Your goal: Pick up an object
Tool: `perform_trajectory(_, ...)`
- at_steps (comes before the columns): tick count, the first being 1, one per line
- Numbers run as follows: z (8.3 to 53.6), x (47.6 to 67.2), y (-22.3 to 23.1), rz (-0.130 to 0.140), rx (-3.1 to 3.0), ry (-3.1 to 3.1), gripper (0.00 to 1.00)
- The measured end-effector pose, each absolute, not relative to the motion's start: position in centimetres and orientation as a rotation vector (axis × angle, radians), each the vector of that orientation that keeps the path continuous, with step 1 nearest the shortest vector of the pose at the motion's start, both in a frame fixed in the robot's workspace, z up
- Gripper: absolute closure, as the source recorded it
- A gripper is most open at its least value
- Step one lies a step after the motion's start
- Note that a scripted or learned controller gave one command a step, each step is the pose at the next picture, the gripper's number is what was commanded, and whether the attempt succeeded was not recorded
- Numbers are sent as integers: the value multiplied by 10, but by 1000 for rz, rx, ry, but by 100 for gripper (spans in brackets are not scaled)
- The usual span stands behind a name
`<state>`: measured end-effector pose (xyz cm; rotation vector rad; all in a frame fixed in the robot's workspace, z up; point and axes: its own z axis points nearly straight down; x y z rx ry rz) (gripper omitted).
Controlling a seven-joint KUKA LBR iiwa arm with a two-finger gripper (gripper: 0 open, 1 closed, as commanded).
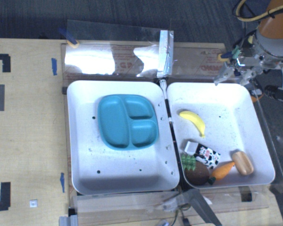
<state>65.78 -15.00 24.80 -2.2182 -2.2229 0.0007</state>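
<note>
So far nothing is picked: the gripper (236, 72) hovers above the right bin's (236, 95) far corner; whether its fingers are spread or closed, I cannot tell; the banana (193, 121) lies untouched.

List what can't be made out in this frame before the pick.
- Gripper, camera view: small and cluttered with cables at the right bin's far corner, so its state is unreadable.
- Arm: cut off by the top right corner.
- Brown round item: partly under the green piece and cow-print toy; identity unclear.
- Carrot: its tip is hidden behind the bread roll.
</note>
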Motion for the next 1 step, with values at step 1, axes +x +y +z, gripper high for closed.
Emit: perform_trajectory(1, 174, 618, -96, 4, -2032, -2390, 0)
